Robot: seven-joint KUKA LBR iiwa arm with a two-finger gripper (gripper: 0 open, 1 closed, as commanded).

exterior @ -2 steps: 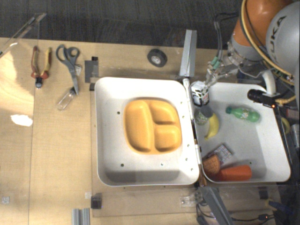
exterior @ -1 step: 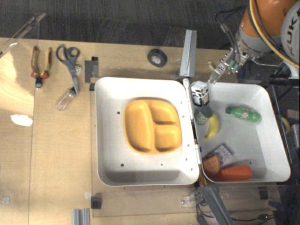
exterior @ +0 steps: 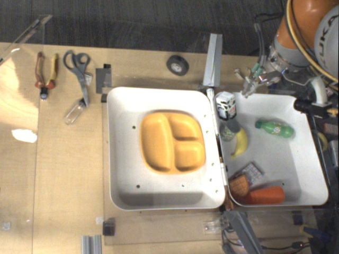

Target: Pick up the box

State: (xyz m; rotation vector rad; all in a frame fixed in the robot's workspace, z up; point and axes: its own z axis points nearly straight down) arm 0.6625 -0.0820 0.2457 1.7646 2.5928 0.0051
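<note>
A small flat box [exterior: 250,172] with a grey printed top lies tilted near the front of the right bin [exterior: 312,157]. It touches a brown object [exterior: 238,184] and sits just behind an orange carrot-like piece [exterior: 266,196]. A white carton with black markings [exterior: 225,105] stands in the bin's back left corner. My gripper [exterior: 244,82] hangs over the bin's back rim, right of the carton and far behind the flat box. It looks open with nothing between its fingers.
A banana [exterior: 240,142] and a green bottle [exterior: 274,128] lie in the right bin. The left bin [exterior: 122,142] holds a yellow divided tray [exterior: 172,141]. Scissors [exterior: 79,70], pliers [exterior: 45,73] and a tape roll [exterior: 177,64] lie on the bench behind.
</note>
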